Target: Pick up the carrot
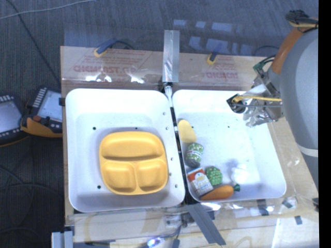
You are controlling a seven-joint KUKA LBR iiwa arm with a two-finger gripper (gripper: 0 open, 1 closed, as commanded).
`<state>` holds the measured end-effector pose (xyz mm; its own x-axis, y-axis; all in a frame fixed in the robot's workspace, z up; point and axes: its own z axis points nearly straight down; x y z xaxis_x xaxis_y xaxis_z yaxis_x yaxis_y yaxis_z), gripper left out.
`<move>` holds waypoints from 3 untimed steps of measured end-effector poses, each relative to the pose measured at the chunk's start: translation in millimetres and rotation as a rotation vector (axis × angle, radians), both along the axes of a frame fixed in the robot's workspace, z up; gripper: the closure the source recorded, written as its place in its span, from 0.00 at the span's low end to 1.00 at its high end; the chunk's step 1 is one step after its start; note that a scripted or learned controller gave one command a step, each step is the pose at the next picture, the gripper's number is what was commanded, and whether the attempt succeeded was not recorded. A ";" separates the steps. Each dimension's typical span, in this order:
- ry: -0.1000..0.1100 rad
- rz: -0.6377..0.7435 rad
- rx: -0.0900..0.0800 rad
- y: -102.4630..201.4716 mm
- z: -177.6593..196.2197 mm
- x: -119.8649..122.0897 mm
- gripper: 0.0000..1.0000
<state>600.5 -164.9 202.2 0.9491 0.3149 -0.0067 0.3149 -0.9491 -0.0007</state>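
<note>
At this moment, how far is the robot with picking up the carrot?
Done: nothing yet. The long orange carrot lies on the floor of the right shallow white bin, at its near edge, beside a red and white packet. In hand: the tool is at the bin's far right corner, well apart from the carrot. Left: reach it, grasp it, lift it.

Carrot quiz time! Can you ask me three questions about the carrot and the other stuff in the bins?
1. How many sections does the yellow plate have?
2. True or false: the carrot lies on the plate.
3. Which side is the carrot's bin on? A: left. B: right.

Key: 1: three. 2: false, it lies on the bin floor beside a red-and-white packet. 3: B, the right bin.
</note>
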 end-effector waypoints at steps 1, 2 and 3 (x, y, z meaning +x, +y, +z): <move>0.000 -0.121 -0.001 -54.3 -12.4 -78.2 1.00; -0.001 -0.117 0.001 -56.7 -11.0 -51.5 1.00; 0.000 -0.117 0.002 17.3 -32.3 -68.4 1.00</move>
<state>532.1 -147.6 169.9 0.9793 0.2024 -0.0065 0.2023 -0.9793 -0.0029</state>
